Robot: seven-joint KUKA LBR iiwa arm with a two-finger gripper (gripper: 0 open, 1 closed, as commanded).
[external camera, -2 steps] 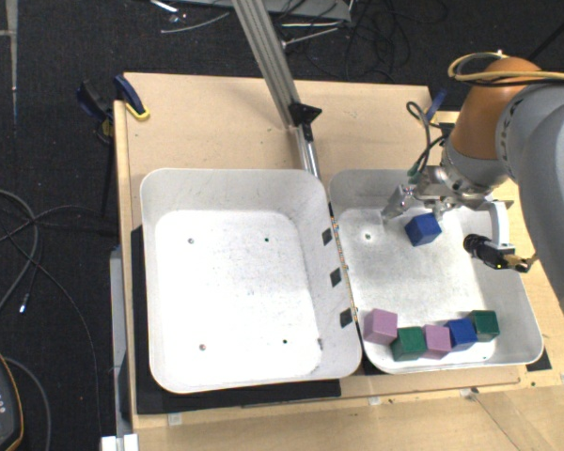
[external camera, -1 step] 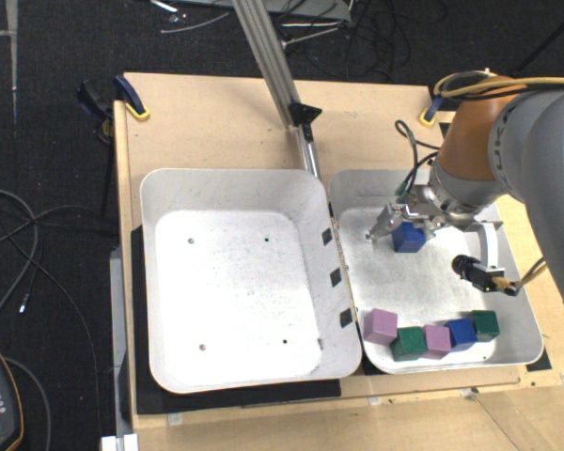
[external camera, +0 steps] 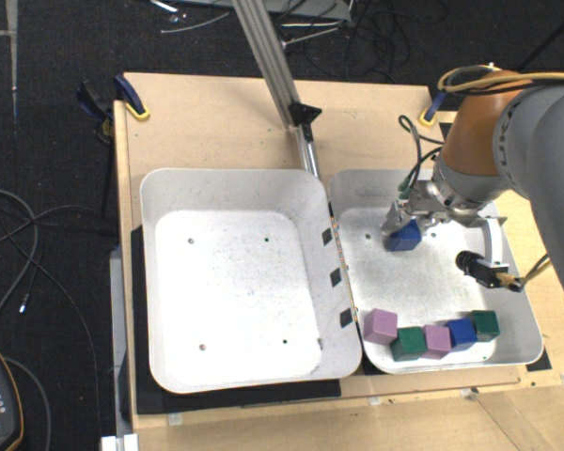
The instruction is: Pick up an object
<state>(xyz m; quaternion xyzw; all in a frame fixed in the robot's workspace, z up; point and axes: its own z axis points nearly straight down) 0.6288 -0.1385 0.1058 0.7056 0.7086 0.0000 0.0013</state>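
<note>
Right of centre, the gripper (external camera: 401, 222) looks pinched on a blue block (external camera: 404, 237) just above the right bin (external camera: 432, 280); whether it's properly lifted, I can't tell. Five blocks (external camera: 432, 334) wait lower right.

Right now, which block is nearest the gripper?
The blue block at the gripper, alone in the upper part of the right bin; the other five sit in a row along its near edge.

The grey arm (external camera: 536, 130) comes in from the right of the frame, its orange band (external camera: 475, 139) just above the wrist. The wrist bends downward toward the middle right, and the hand (external camera: 401, 228) points down and left, closed on something blue.
</note>
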